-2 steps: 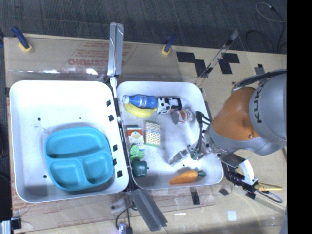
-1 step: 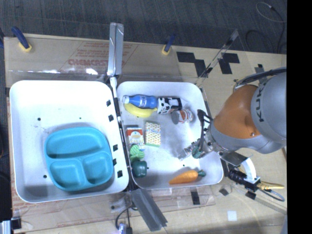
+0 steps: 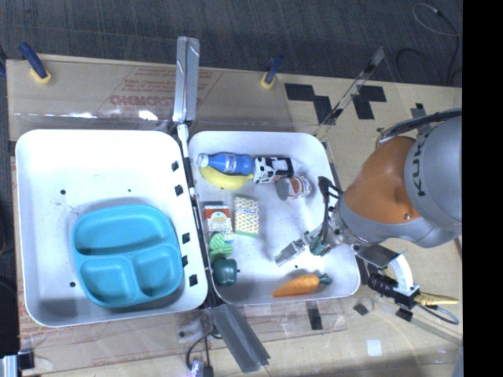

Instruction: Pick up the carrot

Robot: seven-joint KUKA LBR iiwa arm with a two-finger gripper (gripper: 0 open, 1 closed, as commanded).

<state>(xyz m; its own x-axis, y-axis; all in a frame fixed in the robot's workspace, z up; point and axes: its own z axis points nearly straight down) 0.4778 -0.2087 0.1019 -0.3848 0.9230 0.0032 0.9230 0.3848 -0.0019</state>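
Left bin [image 3: 31, 210]: a blue divided tray [image 3: 126, 256] is seen, nothing else of note. Right bin [image 3: 330, 159], read left to right: a green pepper-like toy [image 3: 225, 270] at 7 o'clock of the bin, small cartons [image 3: 218, 219] toward the left of centre, a yellow banana [image 3: 224, 180] with a blue bottle [image 3: 228, 163] at 11 o'clock, a black-and-white carton [image 3: 273, 168] and a small can [image 3: 297, 187] at 12 to 1 o'clock. The carrot [image 3: 299, 285] is found lying flat at 5 o'clock, near the bin's lower wall, green top pointing right. The gripper [image 3: 302, 246] is seen just above the carrot at roughly its 12 o'clock, apart from it; nothing is held between the fingers, and whether they are spread or closed cannot be told at this resolution. The approach step is judged to be in hand; no grasp is made yet. A short shift toward 6 o'clock, alignment across the carrot's width, then descent and closing would be called for. The nearby wall may crowd one finger.
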